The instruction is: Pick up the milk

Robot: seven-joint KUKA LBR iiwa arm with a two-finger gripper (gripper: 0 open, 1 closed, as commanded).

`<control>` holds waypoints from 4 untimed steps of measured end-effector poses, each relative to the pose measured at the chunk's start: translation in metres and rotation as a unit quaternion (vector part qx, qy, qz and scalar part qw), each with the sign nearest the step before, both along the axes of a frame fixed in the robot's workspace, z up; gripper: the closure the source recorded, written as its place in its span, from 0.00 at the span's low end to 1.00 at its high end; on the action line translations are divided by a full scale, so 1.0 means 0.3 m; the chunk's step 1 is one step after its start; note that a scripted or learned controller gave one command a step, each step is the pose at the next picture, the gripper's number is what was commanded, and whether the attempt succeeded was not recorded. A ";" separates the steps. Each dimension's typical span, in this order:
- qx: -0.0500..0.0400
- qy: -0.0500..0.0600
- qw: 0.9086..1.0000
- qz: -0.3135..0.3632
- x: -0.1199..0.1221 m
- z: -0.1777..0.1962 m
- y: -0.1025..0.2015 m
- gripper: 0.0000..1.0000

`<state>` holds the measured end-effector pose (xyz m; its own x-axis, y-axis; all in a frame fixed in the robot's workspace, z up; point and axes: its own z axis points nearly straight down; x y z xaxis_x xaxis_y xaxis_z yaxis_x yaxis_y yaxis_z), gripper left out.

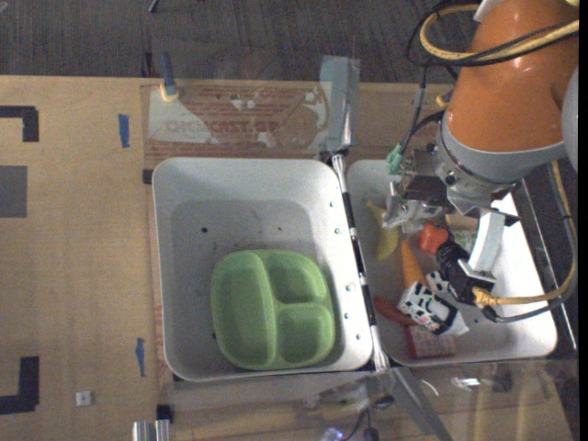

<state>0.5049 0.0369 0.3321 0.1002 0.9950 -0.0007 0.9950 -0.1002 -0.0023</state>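
Hovering over the right bin (542,338), gripper (411,211) sits near its 11 o'clock corner; can't tell its state from this angle. Milk (427,308), the black-and-white cow-patterned carton, lies at the bin's 6 o'clock, roughly 5 o'clock from the gripper, long axis running 10-to-4. Green tray (273,309) occupies the left bin (175,246).
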 end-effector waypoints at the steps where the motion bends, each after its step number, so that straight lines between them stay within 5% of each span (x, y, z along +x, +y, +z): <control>1: 0.001 0.000 0.972 0.235 -0.083 -0.030 -0.016 1.00; 2: 0.001 -0.002 0.973 0.231 -0.083 0.066 0.351 1.00; 3: 0.000 -0.002 0.930 0.366 -0.082 0.344 0.434 1.00; 4: 0.000 -0.004 0.930 0.368 -0.078 0.380 0.441 1.00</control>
<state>0.4814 0.1690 0.4460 -0.6085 0.7936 -0.0038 0.7936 0.6085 0.0059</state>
